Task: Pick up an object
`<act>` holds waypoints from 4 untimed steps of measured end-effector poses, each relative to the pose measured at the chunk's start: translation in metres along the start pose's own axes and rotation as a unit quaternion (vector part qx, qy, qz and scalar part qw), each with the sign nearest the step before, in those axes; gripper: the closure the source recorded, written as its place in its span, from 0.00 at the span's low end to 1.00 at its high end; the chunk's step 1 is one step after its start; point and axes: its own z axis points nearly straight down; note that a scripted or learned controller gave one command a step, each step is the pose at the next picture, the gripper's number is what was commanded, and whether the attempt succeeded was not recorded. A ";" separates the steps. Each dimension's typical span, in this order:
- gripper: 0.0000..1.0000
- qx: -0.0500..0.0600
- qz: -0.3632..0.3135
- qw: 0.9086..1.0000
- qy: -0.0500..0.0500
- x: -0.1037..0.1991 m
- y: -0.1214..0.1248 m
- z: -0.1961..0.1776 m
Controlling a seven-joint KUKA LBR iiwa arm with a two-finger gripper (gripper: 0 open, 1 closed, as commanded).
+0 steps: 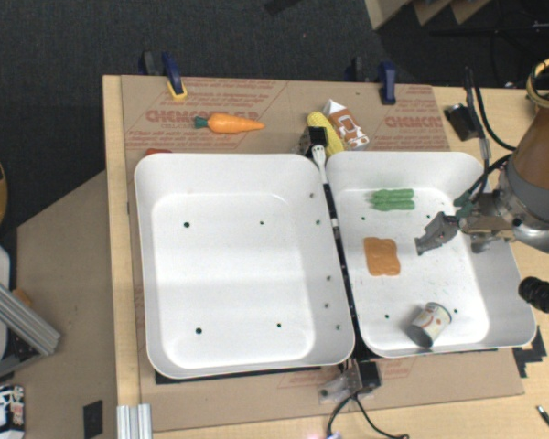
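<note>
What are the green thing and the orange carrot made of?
The green thing looks like moulded plastic or foam: bumpy and matte, possibly toy food. The carrot looks like smooth plastic with a slight sheen, probably a toy too. The picture is too small to be sure.

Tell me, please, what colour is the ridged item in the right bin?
Green, seen best in the camera view.
</note>
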 end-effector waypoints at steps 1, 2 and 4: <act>0.00 -0.002 -0.004 1.000 0.001 0.063 0.053 0.020; 0.00 0.001 0.004 1.000 -0.002 -0.032 0.090 0.170; 1.00 -0.011 -0.004 1.000 0.000 0.044 0.128 -0.063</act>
